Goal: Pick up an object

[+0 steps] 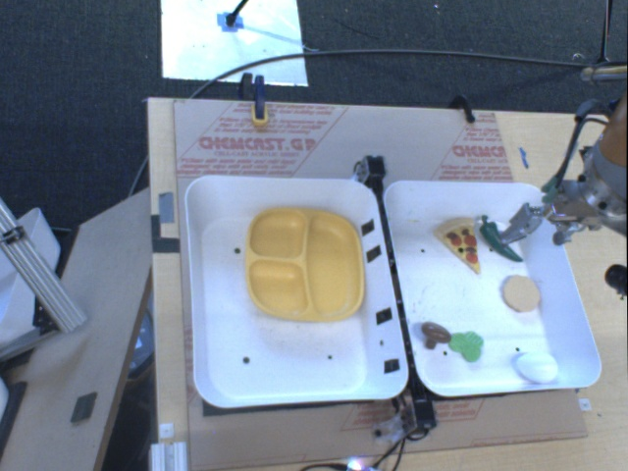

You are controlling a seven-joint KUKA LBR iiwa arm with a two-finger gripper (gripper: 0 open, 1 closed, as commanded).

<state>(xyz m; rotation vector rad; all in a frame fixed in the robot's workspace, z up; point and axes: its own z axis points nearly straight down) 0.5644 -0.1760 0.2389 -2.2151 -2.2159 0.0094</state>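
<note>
- Bench (324,130) of pale wood carried two shallow white bins side by side, with a printed cardboard sheet (294,140) lying under them.
- The left bin (221,361) held a yellow divided plate (302,264), sitting near its middle with three compartments facing up.
- The right bin (579,346) held the small things: a toy pizza slice (460,242) toward the far side, a dark green pepper (498,243) just beside it on the right, a tan round cookie (521,293) nearer the middle right, a brown piece (435,335) and a light green leafy piece (467,344) touching each other near the front, and a white egg (536,366) in the front right corner.
- I reached in from the right with my gripper (520,224) low over the far right part of the right bin.
- My tips were at the upper end of the green pepper, right next to it, but I could not tell whether they touched it.
- I could not tell whether my jaws were parted or closed, nor whether anything sat between them.
- A black cable (392,55) curved across the dark floor beyond the bench.
</note>
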